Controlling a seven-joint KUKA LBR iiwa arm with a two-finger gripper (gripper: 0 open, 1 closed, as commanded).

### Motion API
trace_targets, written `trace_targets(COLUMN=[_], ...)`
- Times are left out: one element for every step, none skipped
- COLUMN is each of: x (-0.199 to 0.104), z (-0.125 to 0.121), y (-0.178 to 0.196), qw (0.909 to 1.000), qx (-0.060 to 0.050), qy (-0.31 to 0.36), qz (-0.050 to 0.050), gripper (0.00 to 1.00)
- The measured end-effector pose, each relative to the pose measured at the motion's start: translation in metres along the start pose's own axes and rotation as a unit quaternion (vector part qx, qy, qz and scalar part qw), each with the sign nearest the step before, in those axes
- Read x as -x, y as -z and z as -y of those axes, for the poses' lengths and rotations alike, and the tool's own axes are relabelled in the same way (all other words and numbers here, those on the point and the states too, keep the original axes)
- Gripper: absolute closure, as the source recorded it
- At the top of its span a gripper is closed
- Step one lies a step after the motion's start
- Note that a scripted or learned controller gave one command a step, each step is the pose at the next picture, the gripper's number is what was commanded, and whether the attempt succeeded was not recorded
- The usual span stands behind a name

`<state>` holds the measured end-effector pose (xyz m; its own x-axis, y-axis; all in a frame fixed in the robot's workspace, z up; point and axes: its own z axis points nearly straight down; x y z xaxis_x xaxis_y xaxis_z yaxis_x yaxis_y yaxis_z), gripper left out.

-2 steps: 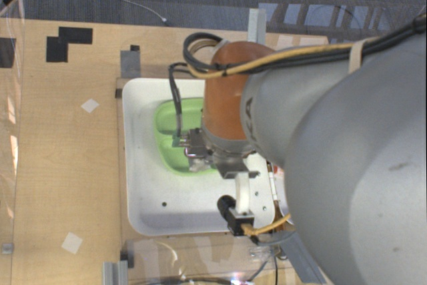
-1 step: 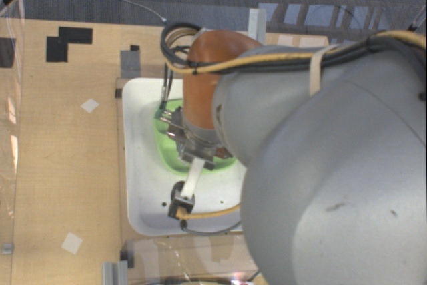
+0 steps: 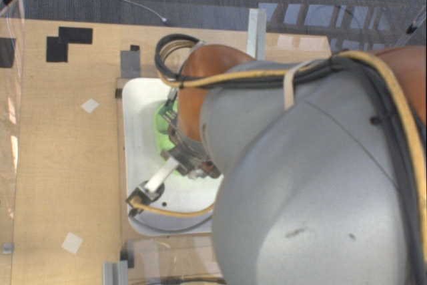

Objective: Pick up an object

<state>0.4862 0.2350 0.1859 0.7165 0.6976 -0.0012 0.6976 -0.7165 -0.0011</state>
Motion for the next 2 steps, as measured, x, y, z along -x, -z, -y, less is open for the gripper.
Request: trace_targets(x=[0.003, -0.001], z=[-0.004, -0.001], y=[-0.025, -0.003], qw=[0.9938, 0.965], qx=[0.0, -0.001], qy=[-0.112, -0.262], qz=[0.0, -0.002], gripper=[1.0, 1.0])
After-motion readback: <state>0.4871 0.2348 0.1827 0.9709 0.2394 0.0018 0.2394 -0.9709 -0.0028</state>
